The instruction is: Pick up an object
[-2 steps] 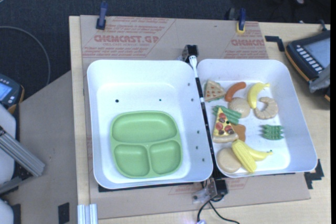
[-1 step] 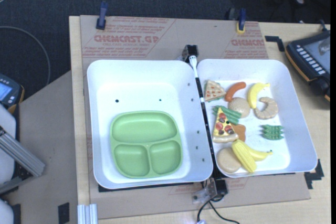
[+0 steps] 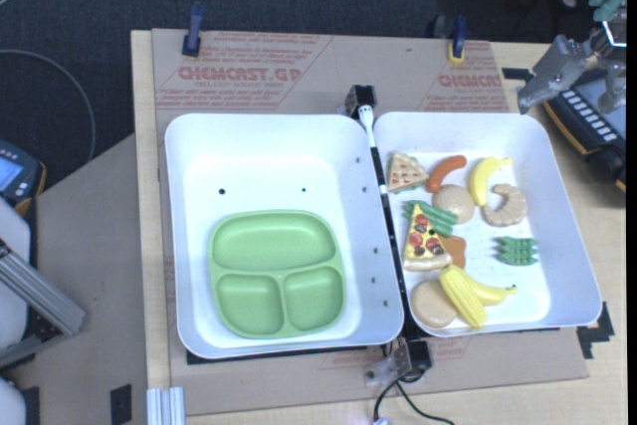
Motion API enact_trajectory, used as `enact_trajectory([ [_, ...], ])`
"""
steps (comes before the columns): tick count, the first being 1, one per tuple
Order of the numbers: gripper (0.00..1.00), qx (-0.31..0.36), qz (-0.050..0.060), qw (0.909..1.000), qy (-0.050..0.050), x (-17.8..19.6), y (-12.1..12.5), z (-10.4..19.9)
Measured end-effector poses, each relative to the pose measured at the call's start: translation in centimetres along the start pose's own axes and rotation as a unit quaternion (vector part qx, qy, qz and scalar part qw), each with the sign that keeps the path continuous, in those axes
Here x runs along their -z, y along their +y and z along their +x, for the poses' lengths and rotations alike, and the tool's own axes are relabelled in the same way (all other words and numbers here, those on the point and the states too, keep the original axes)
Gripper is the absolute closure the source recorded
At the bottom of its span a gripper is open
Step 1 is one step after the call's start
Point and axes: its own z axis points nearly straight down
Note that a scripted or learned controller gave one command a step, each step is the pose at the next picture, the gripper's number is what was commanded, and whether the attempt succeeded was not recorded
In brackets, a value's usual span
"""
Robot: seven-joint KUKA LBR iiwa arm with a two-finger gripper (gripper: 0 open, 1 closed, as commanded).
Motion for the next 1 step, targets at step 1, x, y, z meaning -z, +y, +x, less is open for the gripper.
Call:
enact_trajectory([
  [1, 0.00, -0.002, 0.004, 1.0000, -0.001, -8.26, 0.01, 7.60],
])
